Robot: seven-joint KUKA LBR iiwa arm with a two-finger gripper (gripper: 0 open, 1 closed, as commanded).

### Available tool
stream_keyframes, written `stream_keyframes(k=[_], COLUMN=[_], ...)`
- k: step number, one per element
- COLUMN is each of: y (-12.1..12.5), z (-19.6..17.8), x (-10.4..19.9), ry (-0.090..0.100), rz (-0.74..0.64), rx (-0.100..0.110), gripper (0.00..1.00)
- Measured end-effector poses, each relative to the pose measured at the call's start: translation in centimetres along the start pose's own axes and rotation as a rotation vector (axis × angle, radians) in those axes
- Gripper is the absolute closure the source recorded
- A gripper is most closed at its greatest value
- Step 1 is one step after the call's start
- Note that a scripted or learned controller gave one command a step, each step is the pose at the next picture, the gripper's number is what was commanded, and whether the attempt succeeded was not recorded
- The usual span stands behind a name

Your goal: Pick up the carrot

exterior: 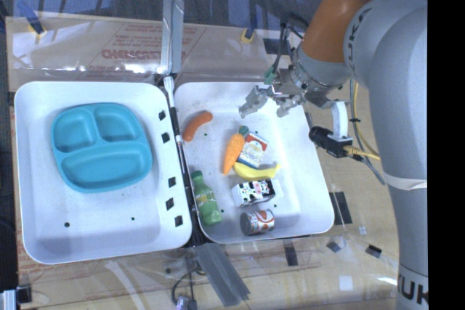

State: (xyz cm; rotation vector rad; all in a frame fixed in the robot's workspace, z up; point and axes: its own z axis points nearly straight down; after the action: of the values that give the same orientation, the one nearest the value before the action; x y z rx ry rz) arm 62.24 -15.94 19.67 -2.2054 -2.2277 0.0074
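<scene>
- Carrot (232,151): orange, tapered, green top uppermost; it lies near the middle of the right bin (309,174), tilted, tip pointing down and left.
- Handling, as a judgement: likely a light, stiff toy with a smooth skin that may slip; the thick upper half, just below the green top, offers the best hold, with the fingers closing across its width.
- Carton (253,152): small, white and red, touching the carrot's right flank, so a finger has little room on that side.
- Banana (256,170): yellow, just below the carrot's tip and under the carton.
- Sausage (197,124): orange-red, up and left of the carrot, apart from it.
- Bottle (205,197): green, below and left of the carrot, by the bin's left wall.
- Box (253,192) and can (257,221): black-and-white box below the banana, can below that.
- Gripper (269,102): above and right of the carrot, near the bin's far edge; fingers spread apart, nothing between them.
- Plate (102,145): blue, divided, well left of the carrot in the left bin (36,229).
</scene>
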Motion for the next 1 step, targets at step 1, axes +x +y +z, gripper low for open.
stream_keyframes(k=[1], y=[-1.88], z=[10.0], x=[0.73], ry=[-0.004], rz=[-0.162], rx=[-0.014], gripper=[0.0])
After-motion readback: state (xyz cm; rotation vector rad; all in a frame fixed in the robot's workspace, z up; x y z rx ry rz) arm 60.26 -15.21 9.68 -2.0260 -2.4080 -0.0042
